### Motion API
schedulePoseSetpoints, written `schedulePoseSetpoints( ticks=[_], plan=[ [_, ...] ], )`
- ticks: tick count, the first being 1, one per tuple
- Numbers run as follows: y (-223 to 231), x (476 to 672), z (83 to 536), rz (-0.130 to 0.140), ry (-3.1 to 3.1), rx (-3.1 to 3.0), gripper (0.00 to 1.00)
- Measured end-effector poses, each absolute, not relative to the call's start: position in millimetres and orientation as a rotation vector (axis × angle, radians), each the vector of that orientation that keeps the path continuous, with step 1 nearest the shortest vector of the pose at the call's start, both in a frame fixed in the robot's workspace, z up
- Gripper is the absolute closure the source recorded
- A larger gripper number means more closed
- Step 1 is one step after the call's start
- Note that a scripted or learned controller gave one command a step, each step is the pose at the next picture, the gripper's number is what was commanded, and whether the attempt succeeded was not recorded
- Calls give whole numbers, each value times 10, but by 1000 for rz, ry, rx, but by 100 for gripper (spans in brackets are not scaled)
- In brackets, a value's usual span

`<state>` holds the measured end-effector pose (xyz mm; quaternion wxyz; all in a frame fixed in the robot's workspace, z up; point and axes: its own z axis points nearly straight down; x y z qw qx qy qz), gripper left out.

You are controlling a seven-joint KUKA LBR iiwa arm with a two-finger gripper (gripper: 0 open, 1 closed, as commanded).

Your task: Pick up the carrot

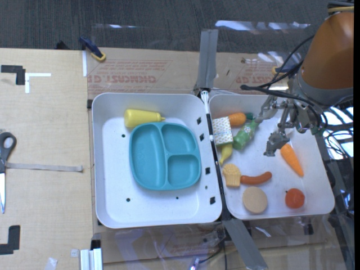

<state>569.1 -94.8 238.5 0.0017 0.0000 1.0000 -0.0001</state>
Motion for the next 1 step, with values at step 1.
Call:
schedulePoseSetpoints(
  ticks=[1],
  plan=[
    [-1525, 5842, 1958, -2, 3136, -44, 0]
  ],
)
